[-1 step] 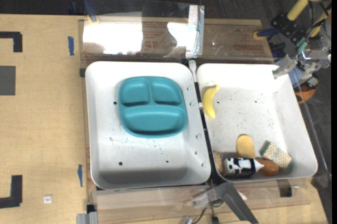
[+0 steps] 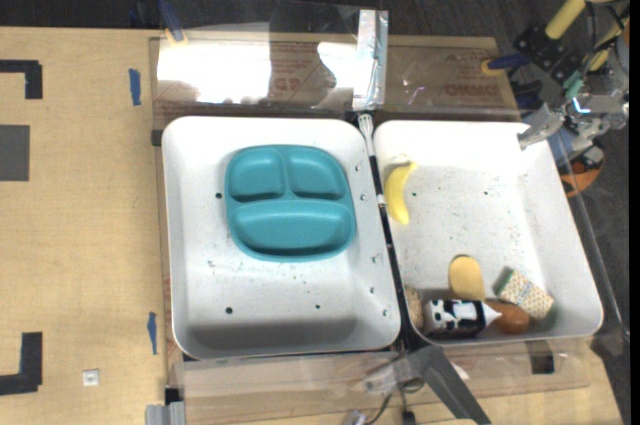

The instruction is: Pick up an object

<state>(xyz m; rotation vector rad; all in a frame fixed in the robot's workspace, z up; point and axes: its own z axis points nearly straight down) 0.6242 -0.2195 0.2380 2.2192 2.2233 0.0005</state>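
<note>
Resting on a tan wooden counter (image 2: 80, 243) against dark carpet are two shallow white bins, side by side, with a clear plastic sheet (image 2: 270, 63) behind them. Left bin (image 2: 200, 293): one teal divided plate (image 2: 290, 201), centred. Right bin (image 2: 480, 163): a yellow banana (image 2: 399, 191) just beside the left wall; along the near edge, a clustered group of a round yellow piece (image 2: 466, 275), a black-and-white toy (image 2: 455, 315), an orange-brown item (image 2: 512, 317) and a patterned sponge-like block (image 2: 526, 293). The jaws (image 2: 585, 103) sit beyond the right bin's far right corner, well apart from all items; their opening cannot be determined
</note>
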